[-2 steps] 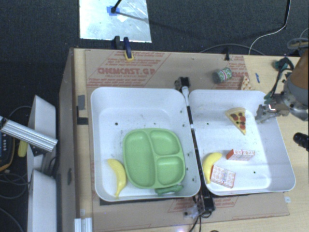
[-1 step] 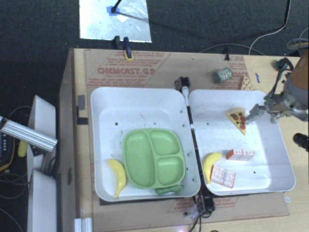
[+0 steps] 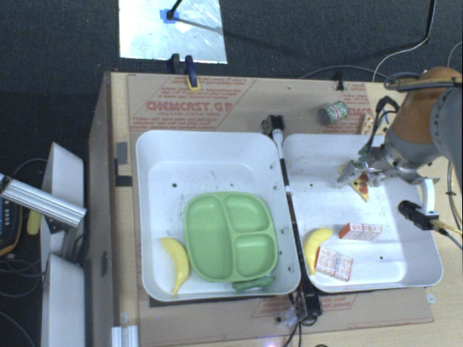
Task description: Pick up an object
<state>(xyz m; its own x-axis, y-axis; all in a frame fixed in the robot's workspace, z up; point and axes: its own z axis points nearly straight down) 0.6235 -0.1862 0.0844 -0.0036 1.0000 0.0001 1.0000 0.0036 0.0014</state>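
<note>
While my metal two-finger gripper (image 3: 359, 176) hangs low over the far right part of the right shallow white bin (image 3: 318, 154), a small yellow-and-red wedge-shaped object (image 3: 361, 187) sits at its fingertips, though I cannot tell whether it is pinched or merely touched. Nearer the front edge lie a small orange-and-white box (image 3: 361, 230), a red-and-white printed carton (image 3: 334, 264) and a yellow banana (image 3: 315, 244); the left white bin (image 3: 155, 157) holds a green divided plastic plate (image 3: 230, 236) and a second yellow banana (image 3: 176, 263).

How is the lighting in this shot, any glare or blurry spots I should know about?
In the camera view, the light is even and soft across both bins; the left bin is bright without hiding the green tray or the banana. The shiny sheet at the top throws patchy glare. The arm and pincer at the right look slightly soft, so small details there are hard to read.
</note>
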